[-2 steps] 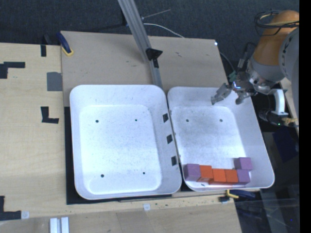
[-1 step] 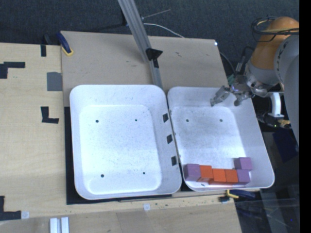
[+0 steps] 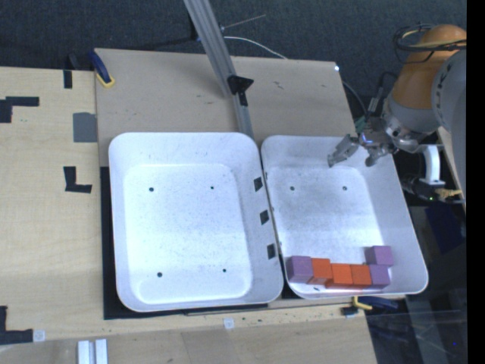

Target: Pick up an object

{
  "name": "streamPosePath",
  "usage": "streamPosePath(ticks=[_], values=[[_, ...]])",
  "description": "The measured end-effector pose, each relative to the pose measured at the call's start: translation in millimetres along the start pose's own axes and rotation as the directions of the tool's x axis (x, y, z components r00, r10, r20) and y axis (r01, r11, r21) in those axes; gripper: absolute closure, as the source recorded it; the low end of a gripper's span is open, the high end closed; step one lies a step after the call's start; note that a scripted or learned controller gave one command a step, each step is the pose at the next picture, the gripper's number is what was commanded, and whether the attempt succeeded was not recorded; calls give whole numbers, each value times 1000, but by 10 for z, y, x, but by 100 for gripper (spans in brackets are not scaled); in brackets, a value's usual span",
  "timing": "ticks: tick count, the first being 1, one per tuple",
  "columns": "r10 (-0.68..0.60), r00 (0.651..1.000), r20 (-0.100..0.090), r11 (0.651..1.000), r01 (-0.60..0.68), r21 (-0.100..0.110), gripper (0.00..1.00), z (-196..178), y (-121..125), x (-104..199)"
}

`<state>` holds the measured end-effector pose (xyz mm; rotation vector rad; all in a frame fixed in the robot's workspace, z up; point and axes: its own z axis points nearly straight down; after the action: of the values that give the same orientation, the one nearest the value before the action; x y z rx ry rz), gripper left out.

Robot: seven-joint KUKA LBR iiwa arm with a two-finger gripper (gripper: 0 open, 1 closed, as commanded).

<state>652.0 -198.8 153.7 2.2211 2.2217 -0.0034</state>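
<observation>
Over the right bin's (image 3: pixel 394 203) far rim hangs the hand (image 3: pixel 355 152), fingers spread with nothing between them. Purple and orange blocks (image 3: pixel 341 270) huddle against that bin's near wall, well apart from the hand, with bare white floor between. Beside it on the bench (image 3: pixel 151 89) sits the left bin (image 3: pixel 121 203)

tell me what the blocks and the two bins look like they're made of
Purple and orange blocks: probably painted wood or plastic, matte, sharp square edges, flat colour. Right bin and left bin: likely moulded plastic, white, slightly glossy, with rounded corners and fine dark speckling.
</observation>
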Motion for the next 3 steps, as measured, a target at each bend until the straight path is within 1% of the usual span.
streamPosePath(ticks=[1,2,3], values=[[0,1000,-1,1000,0,2,0,120,-231,167],[1,1000,1,1000,-1,-4,0,-305,-362,-56],[-4,1000,-3,1000,4,2,0,232,125,236]])
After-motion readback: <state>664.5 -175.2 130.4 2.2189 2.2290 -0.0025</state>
